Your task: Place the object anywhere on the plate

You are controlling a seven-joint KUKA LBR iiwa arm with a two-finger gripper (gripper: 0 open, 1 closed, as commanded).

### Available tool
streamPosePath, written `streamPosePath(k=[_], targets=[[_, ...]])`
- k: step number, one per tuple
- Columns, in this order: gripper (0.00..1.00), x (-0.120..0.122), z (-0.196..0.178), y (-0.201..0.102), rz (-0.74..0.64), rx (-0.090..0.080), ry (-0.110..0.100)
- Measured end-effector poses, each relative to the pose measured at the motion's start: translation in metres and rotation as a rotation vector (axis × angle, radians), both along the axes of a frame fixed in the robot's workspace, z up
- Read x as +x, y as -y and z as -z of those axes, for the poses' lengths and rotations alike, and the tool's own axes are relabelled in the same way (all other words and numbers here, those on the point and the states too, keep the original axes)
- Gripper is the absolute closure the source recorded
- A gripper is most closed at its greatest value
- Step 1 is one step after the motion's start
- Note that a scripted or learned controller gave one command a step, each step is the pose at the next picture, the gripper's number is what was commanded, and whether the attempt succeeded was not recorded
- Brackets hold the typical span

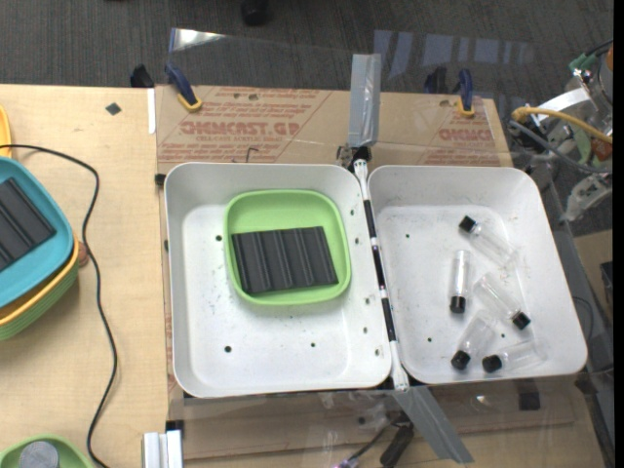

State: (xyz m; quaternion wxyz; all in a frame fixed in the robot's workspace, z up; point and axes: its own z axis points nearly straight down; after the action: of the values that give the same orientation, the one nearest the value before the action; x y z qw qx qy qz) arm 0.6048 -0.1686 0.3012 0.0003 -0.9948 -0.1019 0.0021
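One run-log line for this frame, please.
plate: green plate, left bin, ridged dark insert | objects: clear vials, black caps, right bin | placement: not done

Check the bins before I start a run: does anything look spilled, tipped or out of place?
Nothing looks spilled or damaged. The clear vials lie loose on their sides at odd angles in the right bin, apart from one another. The green plate sits flat in the left bin, holding a dark ribbed pad.

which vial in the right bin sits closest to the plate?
The vial lying near the right bin's middle, black cap toward the camera. It is the leftmost; the other vials lie farther right, away from the green plate in the left bin.
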Motion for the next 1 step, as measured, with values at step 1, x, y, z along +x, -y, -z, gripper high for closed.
streamPosePath(k=[1], targets=[[0.0, 0.0295, 0.0154, 0.041, 0.003, -0.001, -0.001]])
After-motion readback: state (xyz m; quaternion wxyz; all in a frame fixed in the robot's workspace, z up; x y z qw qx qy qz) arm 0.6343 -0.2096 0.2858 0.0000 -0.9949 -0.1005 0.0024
